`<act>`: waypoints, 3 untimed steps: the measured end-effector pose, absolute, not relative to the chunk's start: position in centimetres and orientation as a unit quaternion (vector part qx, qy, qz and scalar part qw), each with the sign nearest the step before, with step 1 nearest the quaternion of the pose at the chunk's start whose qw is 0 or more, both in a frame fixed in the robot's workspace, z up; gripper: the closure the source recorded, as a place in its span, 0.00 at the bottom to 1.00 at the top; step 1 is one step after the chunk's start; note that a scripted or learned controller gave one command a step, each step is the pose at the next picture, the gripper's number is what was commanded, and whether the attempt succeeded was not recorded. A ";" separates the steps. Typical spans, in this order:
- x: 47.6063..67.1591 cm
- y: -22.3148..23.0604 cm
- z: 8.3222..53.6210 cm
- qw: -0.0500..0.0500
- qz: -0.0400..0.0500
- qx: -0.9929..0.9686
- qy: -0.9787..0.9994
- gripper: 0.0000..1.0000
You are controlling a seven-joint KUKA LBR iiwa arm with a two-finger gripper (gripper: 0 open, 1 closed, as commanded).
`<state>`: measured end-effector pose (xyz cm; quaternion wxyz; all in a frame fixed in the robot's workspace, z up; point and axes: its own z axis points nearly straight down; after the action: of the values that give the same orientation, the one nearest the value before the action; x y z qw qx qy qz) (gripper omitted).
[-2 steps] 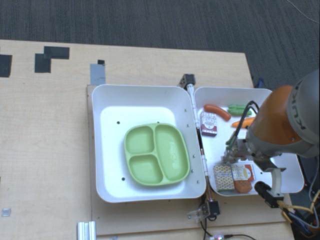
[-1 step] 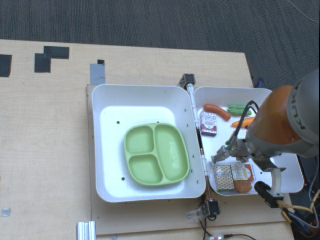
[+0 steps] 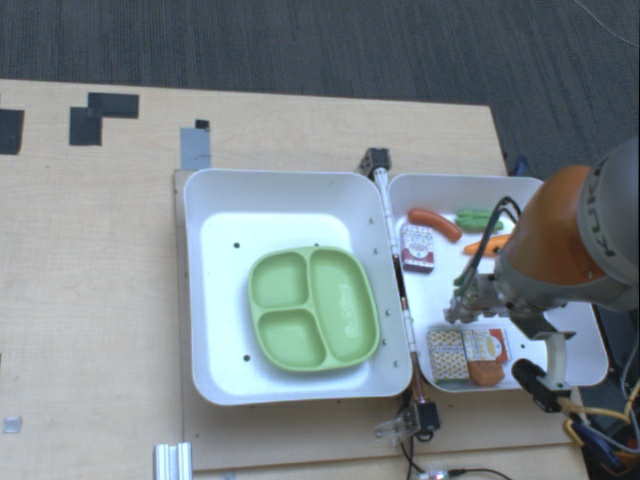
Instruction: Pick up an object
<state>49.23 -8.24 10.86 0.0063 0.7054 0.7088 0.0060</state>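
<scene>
Objects for picking all lie in the right bin (image 3: 592, 366), seven by my count.

- One sausage (image 3: 433, 223) lies near the bin's back edge, towards its left wall.
- One green pod (image 3: 480, 218) lies just right of the sausage, also by the back edge.
- One orange stick (image 3: 478, 247) lies just in front of the pod, partly behind my cable.
- One red and white packet (image 3: 417, 248) lies against the left wall, just in front of the sausage.
- One tan packet (image 3: 448, 354) lies by the front edge, near the front left corner.
- One pale packet (image 3: 482, 345) lies beside the tan packet, touching its right side.
- One reddish lump (image 3: 487, 373) lies at the front edge, touching both of those packets.

My gripper (image 3: 464, 306) hangs over the middle of the right bin, between the back group and the front group and just behind the tan packet. From above I cannot tell how wide it is set, and I can see nothing held in it. My arm covers the right half of that bin.

The left bin (image 3: 215, 268) carries one green plate (image 3: 314, 309) with three compartments, set towards its front right corner. Both bins sit side by side at the bench's front right.
</scene>
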 end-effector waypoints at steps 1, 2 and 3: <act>49.2 -8.2 10.9 0.006 0.006 0.705 0.709 0.00; 48.9 -8.3 8.7 0.003 0.002 0.707 0.707 0.00; 49.1 -8.3 9.8 0.005 0.005 0.706 0.708 1.00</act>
<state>49.09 -8.26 9.82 0.0051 0.7062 0.7080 0.0045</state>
